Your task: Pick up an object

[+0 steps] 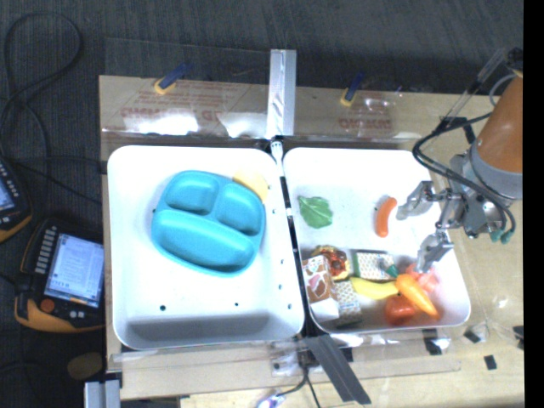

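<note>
The gripper (427, 225), fingers spread and empty, is hovering at right of frame beside the sausage (384, 216), which is lying nearly upright, top tipped right.

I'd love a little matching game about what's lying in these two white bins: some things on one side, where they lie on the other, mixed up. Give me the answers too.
Things:
1. blue tray
2. green leaf
3. carrot
4. sausage

Places:
A. near right corner of the right bin, in the toy pile
B. left bin
C. right bin, close to the middle divider
D. right bin, just left of the gripper

Pairs: 1-B, 2-C, 3-A, 4-D
</note>
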Robot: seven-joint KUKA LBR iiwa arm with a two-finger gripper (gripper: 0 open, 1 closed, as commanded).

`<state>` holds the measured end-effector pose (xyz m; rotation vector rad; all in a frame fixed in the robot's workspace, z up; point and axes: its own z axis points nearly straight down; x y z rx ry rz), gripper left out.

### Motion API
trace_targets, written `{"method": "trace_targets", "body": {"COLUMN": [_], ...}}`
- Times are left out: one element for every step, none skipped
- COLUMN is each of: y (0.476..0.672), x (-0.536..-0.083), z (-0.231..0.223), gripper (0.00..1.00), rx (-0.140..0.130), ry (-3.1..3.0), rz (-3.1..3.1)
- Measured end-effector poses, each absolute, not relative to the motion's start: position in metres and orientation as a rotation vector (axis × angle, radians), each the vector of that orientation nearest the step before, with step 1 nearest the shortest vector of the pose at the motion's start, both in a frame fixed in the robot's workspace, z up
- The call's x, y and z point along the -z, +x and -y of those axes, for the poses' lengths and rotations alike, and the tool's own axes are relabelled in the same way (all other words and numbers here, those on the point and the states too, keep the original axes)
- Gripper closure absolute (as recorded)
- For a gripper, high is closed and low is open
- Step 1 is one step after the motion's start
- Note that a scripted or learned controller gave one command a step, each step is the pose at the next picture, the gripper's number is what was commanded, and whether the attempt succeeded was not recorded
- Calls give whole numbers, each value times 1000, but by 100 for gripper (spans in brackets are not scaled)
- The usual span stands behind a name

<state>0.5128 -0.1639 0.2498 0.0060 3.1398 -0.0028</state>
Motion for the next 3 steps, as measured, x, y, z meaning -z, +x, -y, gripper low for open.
{"method": "trace_targets", "body": {"y": [552, 644, 658], "x": [-159, -90, -90], "z": [126, 151, 215], "gripper": [0, 0, 0], "rx": [2, 4, -1], "ry": [434, 797, 1113], "rz": [-3111, -3025, -2938]}}
